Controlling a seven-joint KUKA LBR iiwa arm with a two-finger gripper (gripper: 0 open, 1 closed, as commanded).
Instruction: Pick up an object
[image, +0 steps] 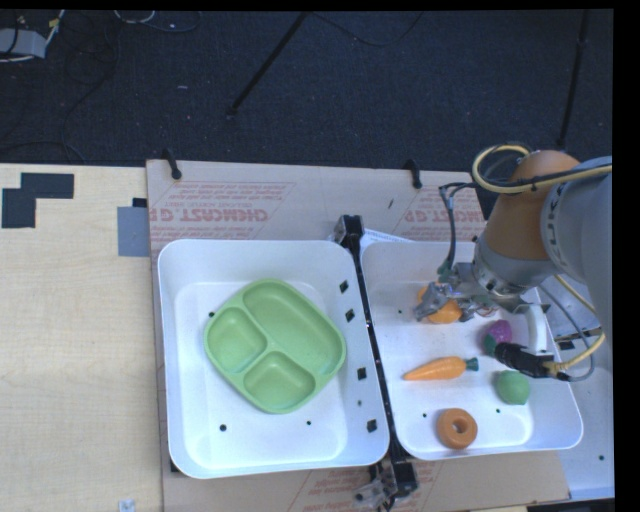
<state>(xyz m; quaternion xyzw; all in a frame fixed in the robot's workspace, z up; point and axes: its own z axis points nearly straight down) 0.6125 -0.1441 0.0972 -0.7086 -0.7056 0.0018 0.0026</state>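
Observation:
In the right bin (410, 440) lie a toy carrot (440, 369), an orange-brown donut (457, 428), a green round piece (513, 387) and a purple piece (499, 331). My gripper (438, 303) is low in the far half of this bin, left of the arm's wrist. A small orange object (446, 312) sits right at its tip, partly hidden. Whether that object is between the fingers is not visible.
The left bin (185, 420) holds a green divided plate (274, 344). A black divider (366, 345) runs between the bins. The grey arm with its orange band (528, 215) and cables cover the right bin's far right corner.

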